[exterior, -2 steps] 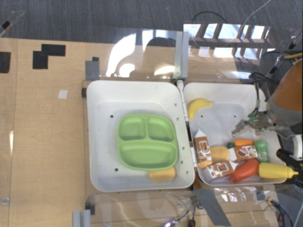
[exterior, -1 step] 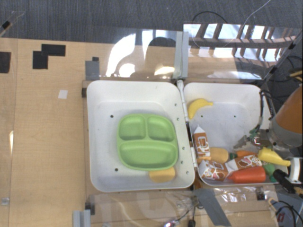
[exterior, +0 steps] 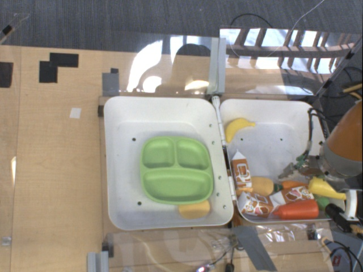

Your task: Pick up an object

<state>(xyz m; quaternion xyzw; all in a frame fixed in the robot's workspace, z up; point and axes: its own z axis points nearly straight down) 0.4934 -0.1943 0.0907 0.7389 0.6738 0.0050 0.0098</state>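
Nearest the camera, along the lower edge of the right bin (exterior: 266,120), lies a crowd of small things: a red-orange bottle-shaped piece (exterior: 296,209) lying on its side, a printed packet (exterior: 256,204) just left of it, a tan roll (exterior: 262,185) above the packet, and an upright brown and white carton (exterior: 241,173) against the bin's left wall. A second printed packet (exterior: 296,193) sits just above the red piece, and a yellow squeeze bottle (exterior: 324,188) lies tilted at the right, its tip pointing right. In the left bin (exterior: 122,152), a pale orange block (exterior: 194,209) rests at the near edge, touching the lower rim of a green divided plate (exterior: 176,169) that fills the bin's middle.

The arm (exterior: 346,143) enters from the right, its orange band over the right bin's right side. The gripper (exterior: 300,167) hangs low above the cluster, just above the second packet and beside the yellow bottle. The jaws are dark and partly hidden by the wrist, so I cannot tell how far apart they stand, nor whether they touch anything; nothing is seen between them.

Farther back, a yellow banana (exterior: 237,127) lies alone near the right bin's upper left corner, well apart from the rest. Beyond the bins the wooden tabletop (exterior: 51,152) carries black markers at the far left
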